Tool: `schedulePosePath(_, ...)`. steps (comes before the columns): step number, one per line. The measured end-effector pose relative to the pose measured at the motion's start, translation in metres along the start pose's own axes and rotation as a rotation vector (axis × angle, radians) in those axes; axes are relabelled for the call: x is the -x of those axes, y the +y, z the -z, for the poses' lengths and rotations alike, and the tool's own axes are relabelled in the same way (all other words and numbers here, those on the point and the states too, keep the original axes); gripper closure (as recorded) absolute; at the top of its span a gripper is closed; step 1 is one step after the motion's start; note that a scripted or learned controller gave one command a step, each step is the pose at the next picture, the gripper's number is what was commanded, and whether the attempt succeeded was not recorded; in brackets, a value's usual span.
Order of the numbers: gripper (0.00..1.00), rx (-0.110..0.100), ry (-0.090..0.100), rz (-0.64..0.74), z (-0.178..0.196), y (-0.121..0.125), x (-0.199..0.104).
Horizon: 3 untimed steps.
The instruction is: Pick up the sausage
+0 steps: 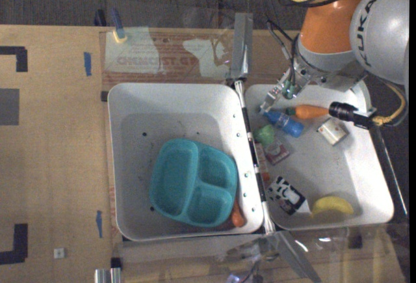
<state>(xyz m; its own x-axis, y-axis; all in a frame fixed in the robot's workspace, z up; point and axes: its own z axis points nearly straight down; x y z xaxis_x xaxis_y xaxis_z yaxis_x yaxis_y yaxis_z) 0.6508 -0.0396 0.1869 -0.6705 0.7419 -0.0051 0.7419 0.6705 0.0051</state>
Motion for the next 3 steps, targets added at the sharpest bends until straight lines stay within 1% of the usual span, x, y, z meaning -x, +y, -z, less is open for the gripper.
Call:
schedulePosePath(1,1.0,-0.003,0.003,-0.019,0.005,-0.062,0.008)
schedulePosePath(2,1.0,0.0,0.0,-0.013,0.02,-0.014,0.008)
schedulePosePath(3,1.0,-0.004,0.004,0.008,-0.001,-0.039,-0.019)
